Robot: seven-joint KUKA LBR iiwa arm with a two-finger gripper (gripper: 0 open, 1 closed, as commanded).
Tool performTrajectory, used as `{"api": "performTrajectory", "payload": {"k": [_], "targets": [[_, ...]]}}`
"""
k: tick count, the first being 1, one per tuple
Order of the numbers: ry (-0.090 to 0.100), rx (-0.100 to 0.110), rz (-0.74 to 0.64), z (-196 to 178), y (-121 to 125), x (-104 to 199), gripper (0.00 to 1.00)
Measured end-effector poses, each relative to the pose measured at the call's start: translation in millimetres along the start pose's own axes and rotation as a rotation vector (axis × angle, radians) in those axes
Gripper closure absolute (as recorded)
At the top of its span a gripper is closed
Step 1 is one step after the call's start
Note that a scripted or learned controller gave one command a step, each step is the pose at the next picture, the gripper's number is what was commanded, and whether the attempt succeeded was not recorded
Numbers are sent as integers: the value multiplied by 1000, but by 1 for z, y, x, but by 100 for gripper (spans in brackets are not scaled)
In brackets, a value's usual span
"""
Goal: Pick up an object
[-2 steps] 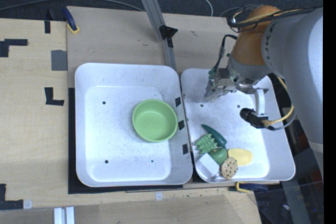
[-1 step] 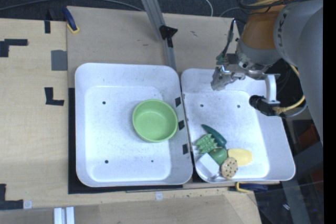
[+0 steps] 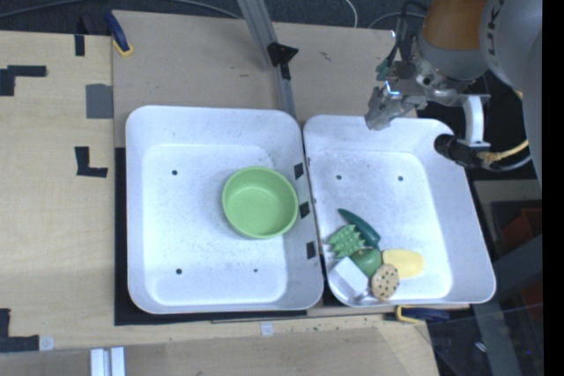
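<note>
Two white bins: left bin with one green bowl near middle. Right bin has small pile at near corner: dark green piece, light green toy, yellow item, round cookie. Far half of right bin bare. Gripper above far rim, nothing held; fingers open or closed, cannot tell

Grey arm reaching in from the right, orange band above the wrist at the top right corner, wrist angled down and leftward, gripper hanging over the far edge of the right bin, nothing visible between its fingers
</note>
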State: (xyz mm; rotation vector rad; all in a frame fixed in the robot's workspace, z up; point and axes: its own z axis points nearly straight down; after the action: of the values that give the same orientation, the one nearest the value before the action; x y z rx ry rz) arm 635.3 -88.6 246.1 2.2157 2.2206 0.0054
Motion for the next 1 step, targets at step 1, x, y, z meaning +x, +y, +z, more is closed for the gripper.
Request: {"api": "performTrajectory", "payload": {"k": [1], "targets": [[1, 4, 1, -22, 1, 0, 100]]}}
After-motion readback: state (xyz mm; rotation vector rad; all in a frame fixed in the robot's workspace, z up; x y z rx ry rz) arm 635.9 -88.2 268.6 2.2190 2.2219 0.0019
